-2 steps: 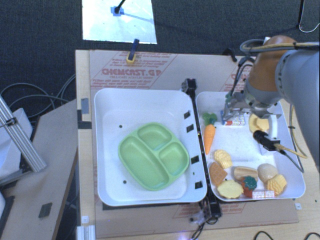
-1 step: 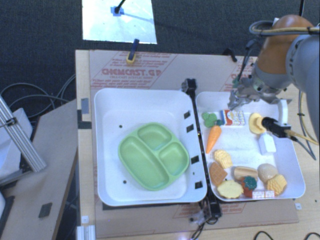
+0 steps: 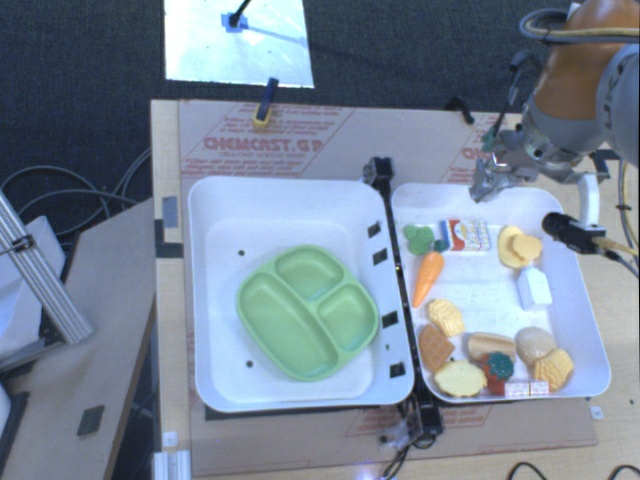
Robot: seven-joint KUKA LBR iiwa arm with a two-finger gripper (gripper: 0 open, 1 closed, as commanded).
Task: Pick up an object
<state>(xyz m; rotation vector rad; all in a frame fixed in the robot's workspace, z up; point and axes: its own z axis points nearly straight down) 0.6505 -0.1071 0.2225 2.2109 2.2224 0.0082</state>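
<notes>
Your arm is cut off at the frame's 2 o'clock edge; the gripper hangs over the right bin's far rim, too blurred to read. The toy food, the carrot among it, lies in that bin. The board at 12 o'clock reads "CHEMCAST".

1. A green plate with 3 compartments lies in the left white bin.
2. A clear sheet lies on the dark floor at the far side.
3. A blue-and-yellow tool rests on the bench's far edge.
4. Black cables curl at the left.
</notes>
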